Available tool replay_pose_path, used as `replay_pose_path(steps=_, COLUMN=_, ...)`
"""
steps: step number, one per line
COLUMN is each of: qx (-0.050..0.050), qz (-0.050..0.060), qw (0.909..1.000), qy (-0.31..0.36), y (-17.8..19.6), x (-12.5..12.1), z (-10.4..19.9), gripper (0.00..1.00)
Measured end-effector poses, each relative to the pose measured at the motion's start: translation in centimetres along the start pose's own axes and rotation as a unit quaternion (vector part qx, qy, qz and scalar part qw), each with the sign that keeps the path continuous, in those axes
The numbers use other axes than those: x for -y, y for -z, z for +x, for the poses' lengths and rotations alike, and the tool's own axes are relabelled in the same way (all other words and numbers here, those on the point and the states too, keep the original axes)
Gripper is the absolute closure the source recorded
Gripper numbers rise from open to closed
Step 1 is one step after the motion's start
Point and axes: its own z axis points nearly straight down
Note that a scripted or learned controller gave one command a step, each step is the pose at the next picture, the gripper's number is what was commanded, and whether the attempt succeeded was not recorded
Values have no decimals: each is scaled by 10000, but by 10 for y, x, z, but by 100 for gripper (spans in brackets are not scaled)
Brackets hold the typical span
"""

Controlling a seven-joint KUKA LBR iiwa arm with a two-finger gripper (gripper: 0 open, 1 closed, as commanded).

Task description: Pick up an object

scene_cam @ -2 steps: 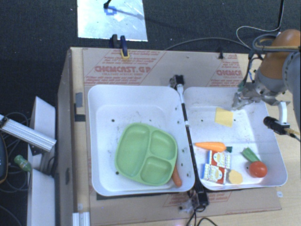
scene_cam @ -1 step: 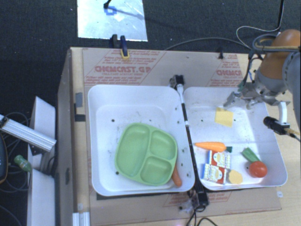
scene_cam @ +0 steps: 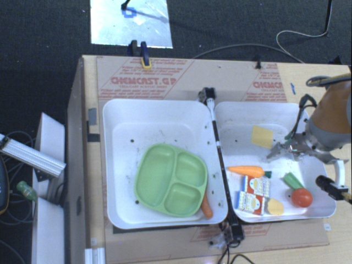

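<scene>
- Two shallow white bins sit side by side on the bench: the left bin (scene_cam: 118, 120) and the right bin (scene_cam: 242, 114), meeting along a middle divider.
- Inside the left bin, a green sectioned plate (scene_cam: 170, 179) lies toward 5 o'clock of the bin's centre, with a small orange sausage-like piece (scene_cam: 206, 207) touching its 4 o'clock rim.
- Inside the right bin, a yellow cheese slice (scene_cam: 263, 137) lies near the centre, toward 12 o'clock.
- At 6 o'clock from the cheese lies a carrot (scene_cam: 247, 170), pointing toward 9 o'clock.
- Just below the carrot are two small printed cartons (scene_cam: 253, 194), with a pale yellow round piece (scene_cam: 274, 206) at their 4 o'clock.
- At 3 o'clock of the cartons rests a red tomato (scene_cam: 301, 197), with a green vegetable (scene_cam: 292, 180) touching it at 11 o'clock.
- Reaching in from 3 o'clock, the gripper (scene_cam: 286, 147) hangs over the right bin, just beside the cheese at its 4 o'clock; whether it is spread or closed I cannot tell, and nothing visibly sits in it.
</scene>
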Motion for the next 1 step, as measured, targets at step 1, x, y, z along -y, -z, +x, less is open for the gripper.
replay_pose_path(steps=1, qx=1, qz=-8, qw=10000, qy=11, y=1, x=-75, z=45, gripper=0)
